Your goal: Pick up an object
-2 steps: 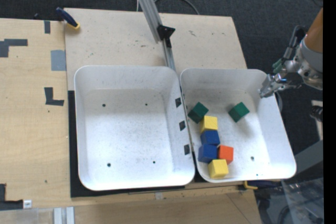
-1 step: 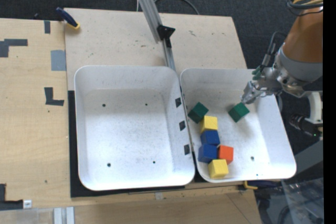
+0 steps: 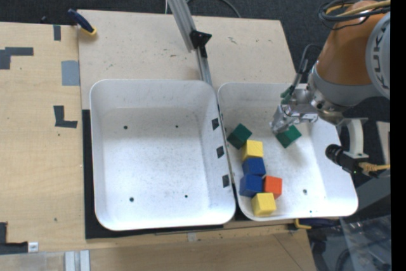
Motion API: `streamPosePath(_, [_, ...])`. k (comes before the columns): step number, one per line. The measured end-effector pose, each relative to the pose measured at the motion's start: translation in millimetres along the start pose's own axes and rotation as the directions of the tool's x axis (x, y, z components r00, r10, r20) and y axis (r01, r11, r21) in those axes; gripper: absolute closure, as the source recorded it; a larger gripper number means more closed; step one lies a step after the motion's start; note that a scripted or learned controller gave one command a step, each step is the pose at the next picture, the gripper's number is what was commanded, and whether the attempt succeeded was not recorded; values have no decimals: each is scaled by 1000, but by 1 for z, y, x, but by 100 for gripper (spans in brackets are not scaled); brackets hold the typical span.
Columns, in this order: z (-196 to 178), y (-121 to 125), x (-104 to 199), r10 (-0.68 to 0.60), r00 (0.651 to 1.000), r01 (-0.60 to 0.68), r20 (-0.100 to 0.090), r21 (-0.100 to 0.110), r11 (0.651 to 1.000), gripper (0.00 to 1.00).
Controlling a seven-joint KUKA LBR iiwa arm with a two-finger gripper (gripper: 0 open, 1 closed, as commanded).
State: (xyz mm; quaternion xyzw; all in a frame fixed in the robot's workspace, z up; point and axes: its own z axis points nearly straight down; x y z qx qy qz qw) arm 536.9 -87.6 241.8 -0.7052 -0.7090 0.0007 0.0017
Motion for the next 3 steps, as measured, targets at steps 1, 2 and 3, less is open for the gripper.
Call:
streamPosePath(1, [-7,0,55,-2,1000,2,0,-3,1000,100])
streamPosePath(2, [-4,1,99,-1,1000,1,0,-1,1000,100])
streamPosePath(3, [8,-12,152,-1,1000,1,0,0,1000,100])
